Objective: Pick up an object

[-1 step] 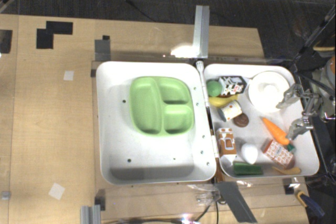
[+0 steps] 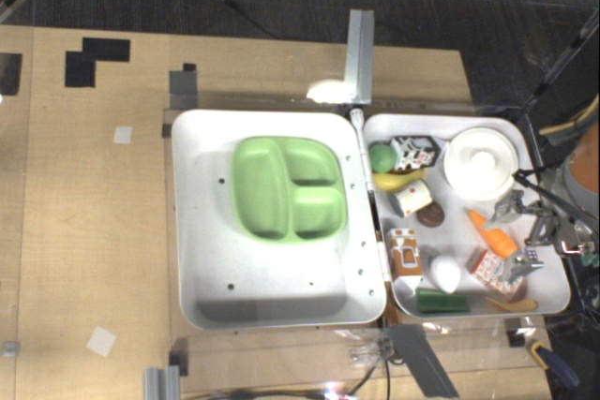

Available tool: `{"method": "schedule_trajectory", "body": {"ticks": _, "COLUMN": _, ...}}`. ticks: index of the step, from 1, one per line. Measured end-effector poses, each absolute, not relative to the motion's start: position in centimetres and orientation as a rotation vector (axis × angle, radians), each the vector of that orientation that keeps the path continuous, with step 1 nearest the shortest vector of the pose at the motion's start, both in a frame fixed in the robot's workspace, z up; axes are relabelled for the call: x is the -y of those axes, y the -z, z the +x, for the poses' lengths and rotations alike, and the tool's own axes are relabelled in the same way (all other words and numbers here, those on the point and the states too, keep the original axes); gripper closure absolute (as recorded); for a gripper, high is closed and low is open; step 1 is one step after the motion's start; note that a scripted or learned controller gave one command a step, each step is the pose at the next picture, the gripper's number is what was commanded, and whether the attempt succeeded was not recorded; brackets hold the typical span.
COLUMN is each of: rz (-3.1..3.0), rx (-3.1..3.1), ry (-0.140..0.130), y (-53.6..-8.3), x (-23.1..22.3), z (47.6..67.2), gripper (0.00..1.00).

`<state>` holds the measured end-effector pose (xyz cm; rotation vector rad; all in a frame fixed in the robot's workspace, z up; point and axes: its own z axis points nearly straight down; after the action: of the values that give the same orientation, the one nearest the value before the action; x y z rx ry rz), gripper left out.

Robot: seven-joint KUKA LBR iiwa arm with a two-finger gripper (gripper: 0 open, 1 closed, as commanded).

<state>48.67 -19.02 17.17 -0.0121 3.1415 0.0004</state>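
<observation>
The right bin (image 2: 553,295) holds a jumble: white bowl (image 2: 481,162) at 1 o'clock, green ball (image 2: 381,158) and banana (image 2: 397,180) at 10, orange carrot (image 2: 494,235) near centre, white egg (image 2: 446,274) and green block (image 2: 442,302) at 6.

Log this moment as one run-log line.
gripper: over right bin, near orange carrot | grasp: none seen | left bin: green divided tray | status: pick pending

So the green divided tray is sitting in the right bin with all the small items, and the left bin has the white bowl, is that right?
Not quite. The camera view shows the green divided tray alone in the left bin. The small items and the white bowl are together in the right bin.
</observation>
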Motion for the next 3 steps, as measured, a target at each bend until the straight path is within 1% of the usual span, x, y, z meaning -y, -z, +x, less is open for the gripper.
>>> {"method": "schedule_trajectory", "body": {"ticks": 1, "rz": 0.066, "rx": -3.126, "ry": 0.008, "y": -9.9, "x": 19.8, "z": 49.2, "gripper": 0.0}}
{"method": "schedule_trajectory", "body": {"ticks": 2, "rz": 0.055, "rx": -3.12, "ry": 0.01, "y": -11.0, "x": 19.7, "z": 49.4, "gripper": 1.0}}
{"method": "schedule_trajectory", "body": {"ticks": 3, "rz": 0.304, "rx": -3.112, "ry": 0.002, "y": -19.1, "x": 19.0, "z": 56.0, "gripper": 1.0}}
